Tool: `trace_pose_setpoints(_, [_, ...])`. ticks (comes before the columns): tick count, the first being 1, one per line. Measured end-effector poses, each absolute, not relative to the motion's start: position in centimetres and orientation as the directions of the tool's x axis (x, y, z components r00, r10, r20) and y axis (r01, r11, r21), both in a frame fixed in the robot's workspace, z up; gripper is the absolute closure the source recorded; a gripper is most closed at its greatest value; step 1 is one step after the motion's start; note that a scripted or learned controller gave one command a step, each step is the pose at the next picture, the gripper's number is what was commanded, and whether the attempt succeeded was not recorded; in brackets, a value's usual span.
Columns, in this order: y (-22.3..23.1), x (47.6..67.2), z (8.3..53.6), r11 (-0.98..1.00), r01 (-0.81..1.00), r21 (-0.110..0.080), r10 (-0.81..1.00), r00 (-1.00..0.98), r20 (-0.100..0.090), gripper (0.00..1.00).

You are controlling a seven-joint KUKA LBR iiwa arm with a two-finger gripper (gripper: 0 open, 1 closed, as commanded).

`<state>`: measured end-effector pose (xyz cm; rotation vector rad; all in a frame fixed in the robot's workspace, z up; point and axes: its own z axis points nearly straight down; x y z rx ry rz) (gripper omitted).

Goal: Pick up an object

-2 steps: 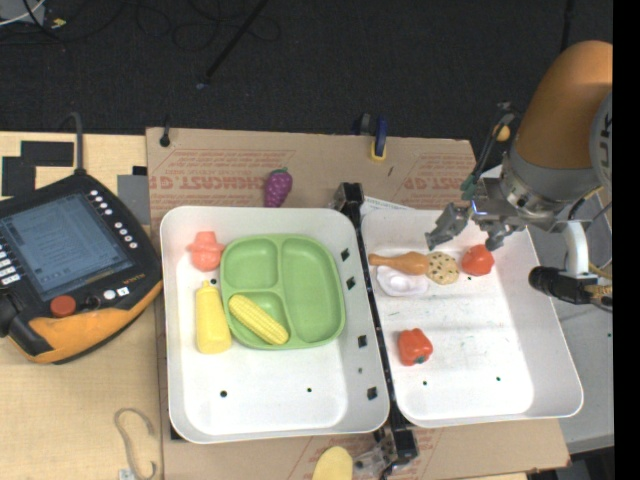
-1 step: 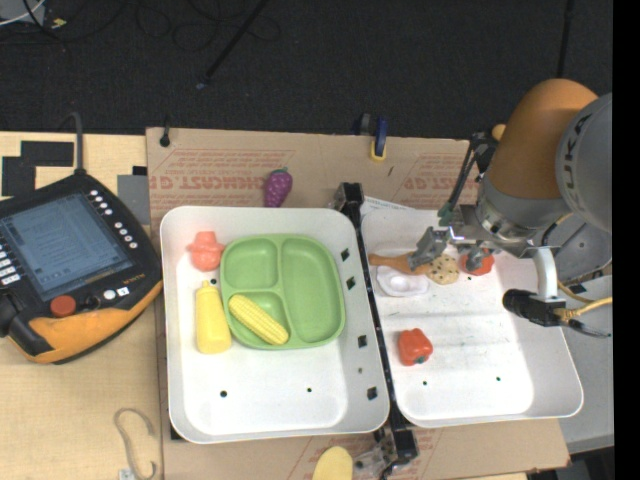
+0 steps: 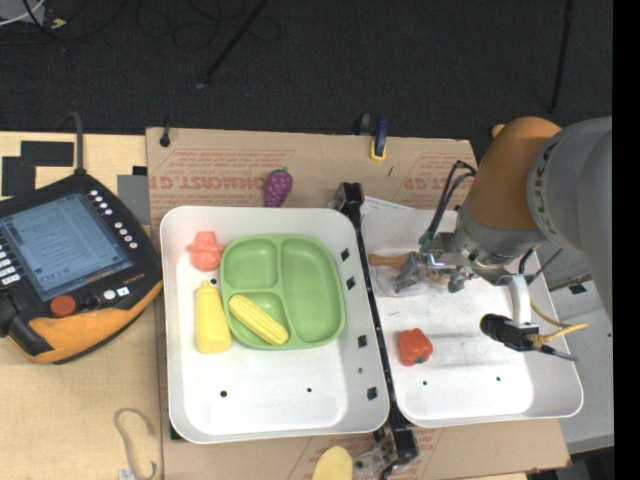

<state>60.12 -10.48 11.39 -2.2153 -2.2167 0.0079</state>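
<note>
1. Two white bins (image 3: 260,408) sat side by side; I saw the arm (image 3: 545,193) reaching over the right one.
2. Green divided plate (image 3: 310,278) lay in the left bin, corn (image 3: 259,319) in its lower-left compartment.
3. Gripper (image 3: 432,268) hovered at the right bin's upper left; I couldn't tell how its jaws stood.
4. Red pepper (image 3: 415,347) lay below it, apart.
</note>
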Motion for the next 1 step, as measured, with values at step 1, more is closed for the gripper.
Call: trace_pose_setpoints(1, [-10.22,60.18,8.74,-0.001,1.0,-0.002,1.0,0.001,0.002,0.0])
